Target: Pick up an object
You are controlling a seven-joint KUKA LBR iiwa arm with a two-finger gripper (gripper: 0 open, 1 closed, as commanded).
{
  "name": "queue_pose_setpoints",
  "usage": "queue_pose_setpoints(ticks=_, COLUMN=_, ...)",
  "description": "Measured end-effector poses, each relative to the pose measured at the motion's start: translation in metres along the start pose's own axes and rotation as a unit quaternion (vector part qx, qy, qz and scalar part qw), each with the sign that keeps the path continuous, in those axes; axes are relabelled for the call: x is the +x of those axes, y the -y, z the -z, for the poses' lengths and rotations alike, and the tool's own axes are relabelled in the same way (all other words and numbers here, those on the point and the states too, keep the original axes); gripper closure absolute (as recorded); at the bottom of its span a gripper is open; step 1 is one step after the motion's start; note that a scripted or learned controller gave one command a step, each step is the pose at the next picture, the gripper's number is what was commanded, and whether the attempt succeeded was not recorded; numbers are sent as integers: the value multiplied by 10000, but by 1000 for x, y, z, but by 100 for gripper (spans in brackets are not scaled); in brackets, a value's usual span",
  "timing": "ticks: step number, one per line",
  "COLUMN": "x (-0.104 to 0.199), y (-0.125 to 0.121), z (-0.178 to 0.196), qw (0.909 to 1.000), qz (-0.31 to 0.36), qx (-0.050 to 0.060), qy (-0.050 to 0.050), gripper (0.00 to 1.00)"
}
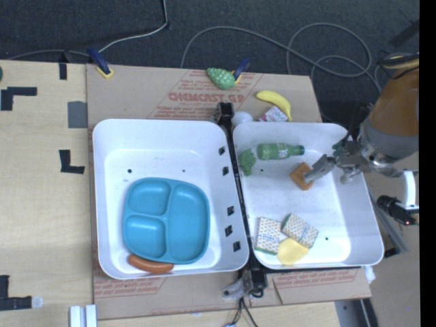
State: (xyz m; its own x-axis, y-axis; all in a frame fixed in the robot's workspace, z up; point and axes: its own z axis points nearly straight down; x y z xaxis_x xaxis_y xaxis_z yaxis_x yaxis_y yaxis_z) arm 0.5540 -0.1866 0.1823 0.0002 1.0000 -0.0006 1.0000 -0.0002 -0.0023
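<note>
Right white bin (354, 251): hand (308, 177) at small orange-brown block (300, 176).

— From where is the scene viewed?

— A single fixed camera is set above the desk (41, 182) and is aimed downward at a slant, so the far edge is seen toward the top of the frame and the near edge at the bottom.

— How much is taken in?

— Both bins are framed whole: the left bin (102, 182) and the right bin (354, 244) are centred side by side. Dark floor (82, 12) with cables is taken in beyond the far edge. The arm (395, 114) is seen entering from the right. The camera is placed moderately high.
</note>
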Motion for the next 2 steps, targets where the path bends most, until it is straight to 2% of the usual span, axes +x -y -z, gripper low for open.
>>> queue_pose_setpoints(ticks=1, x=-3, y=-59, z=-95, qw=10000, qz=13, qx=-45, qy=11, gripper=0)
queue_pose_setpoints(ticks=2, x=-3, y=-59, z=-86, qw=10000, qz=15, qx=-45, qy=15, gripper=100)
